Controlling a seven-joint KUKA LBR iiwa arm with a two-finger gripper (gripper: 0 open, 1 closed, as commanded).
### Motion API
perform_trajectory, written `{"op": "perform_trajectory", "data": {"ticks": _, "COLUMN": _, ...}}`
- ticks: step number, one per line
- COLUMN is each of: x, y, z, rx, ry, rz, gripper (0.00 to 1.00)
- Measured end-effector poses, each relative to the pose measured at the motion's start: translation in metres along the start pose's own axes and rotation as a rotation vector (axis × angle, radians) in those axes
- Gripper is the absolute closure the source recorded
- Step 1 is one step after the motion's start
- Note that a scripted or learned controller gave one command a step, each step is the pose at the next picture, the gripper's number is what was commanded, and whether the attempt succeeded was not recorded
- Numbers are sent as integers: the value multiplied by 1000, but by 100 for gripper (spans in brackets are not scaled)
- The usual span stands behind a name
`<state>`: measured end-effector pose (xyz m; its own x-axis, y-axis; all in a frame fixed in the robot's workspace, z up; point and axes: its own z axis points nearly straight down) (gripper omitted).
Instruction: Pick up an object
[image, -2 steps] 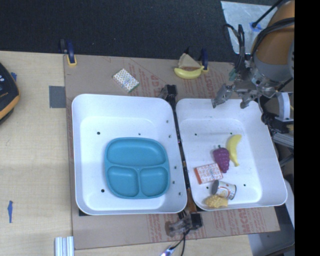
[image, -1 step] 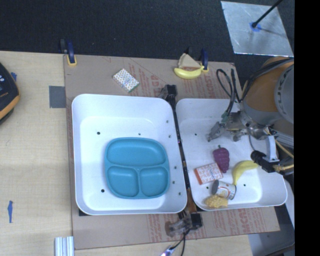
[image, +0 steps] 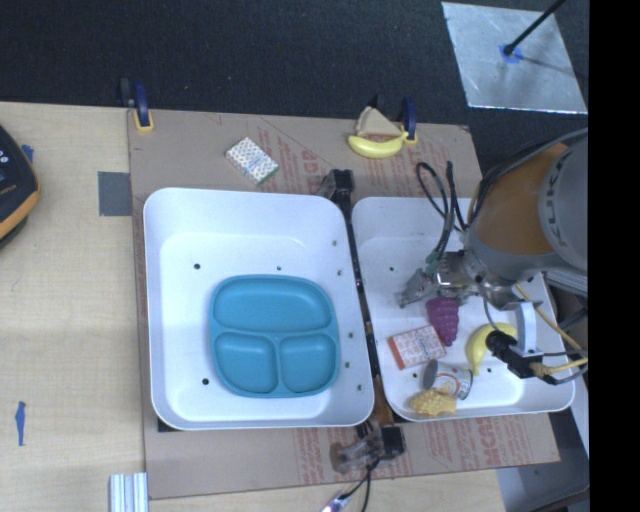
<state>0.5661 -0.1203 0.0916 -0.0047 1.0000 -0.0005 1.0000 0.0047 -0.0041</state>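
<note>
Grapes, a purple bunch, sit in the right bin just under my gripper, and that is the piece I judge I am going for. My gripper hangs low over the bin's middle, at the bunch's upper end; whether it is spread or pinched I cannot tell from this angle, and nothing shows between its tips, so I claim no hold.

To do this well, I want to come straight down on the bunch's thicker part, straddle it across its narrow width, and close before lifting. The bunch looks bumpy and rounded, probably moulded plastic, so it may roll or squirt sideways if I pinch it off-centre.

Neighbours crowd it. A flat red-and-white card lies just beside its lower left; a smooth curved yellow banana lies to its right. Below are a small shiny can-like piece and a crumbly yellow lump. I should avoid dragging the card along.

Across the divide, the left bin holds a glossy blue sectioned plate, well apart from my work.
</note>
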Motion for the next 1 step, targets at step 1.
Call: {"op": "perform_trajectory", "data": {"ticks": 1, "x": -41, "y": 90, "z": -1, "rx": -3, "ry": 0, "rz": 1, "gripper": 0}}
